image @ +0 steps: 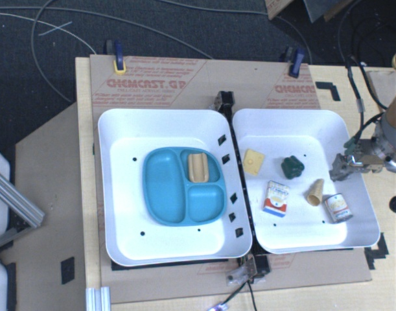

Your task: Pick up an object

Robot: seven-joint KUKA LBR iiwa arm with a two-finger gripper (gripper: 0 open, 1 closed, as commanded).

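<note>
Trouble could start at the near side of the right bin (295, 243), where the little can (337, 207) and the cone (314, 191) lie just beside each other. A grab at one might bump the other away, and the round can could roll. Farther back, the gripper (352, 162) sits by that bin's right wall, and I cannot tell if it is open or closed, or holding anything.

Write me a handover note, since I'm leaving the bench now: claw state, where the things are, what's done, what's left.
Claw: at the right white bin's right rim, nothing visibly held; finger state unclear.
Right bin: yellow block, dark green lump, red-and-white carton, tan cone, small can.
Left white bin: blue divided plate carrying a tan bread-like piece.
Done: nothing picked.
Left: pick one object.
</note>
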